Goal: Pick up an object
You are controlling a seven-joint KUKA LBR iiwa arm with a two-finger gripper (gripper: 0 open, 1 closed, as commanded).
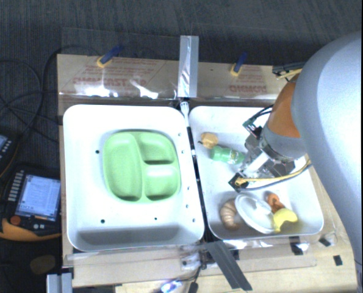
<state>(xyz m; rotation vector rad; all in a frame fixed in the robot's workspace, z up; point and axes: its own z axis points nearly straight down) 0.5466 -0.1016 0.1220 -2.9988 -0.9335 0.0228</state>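
**Tool.** You have the tool [252, 162] low over the right-hand shallow white bin [215, 188], just beside the small green plastic bottle [227, 156]. From this angle you cannot tell whether the tool is apart or together, because the wrist housing covers it. Nothing is seen clamped in it, so record no grasp.

**Right-hand bin.** The bottle lies on its side near the wall shared with the other bin. A tan rounded piece [210, 140] touches its far end. It may be the cap, but the view is too coarse to confirm.

Four things crowd together near the front wall:
- a tan ribbed shell-shaped item [229, 213]
- a white round dish [254, 213]
- a yellow lump [284, 218]
- a small orange-red piece [271, 198]

In my judgement, that crowding is why the approach favours the bottle, which has freer floor around it.

**Left-hand bin.** The left-hand white bin [83, 163] carries one pale green divided plastic tray [141, 165]. It lies flat and central, well apart from the arm.

**Risk.** A bottle lying on its side may roll when touched.
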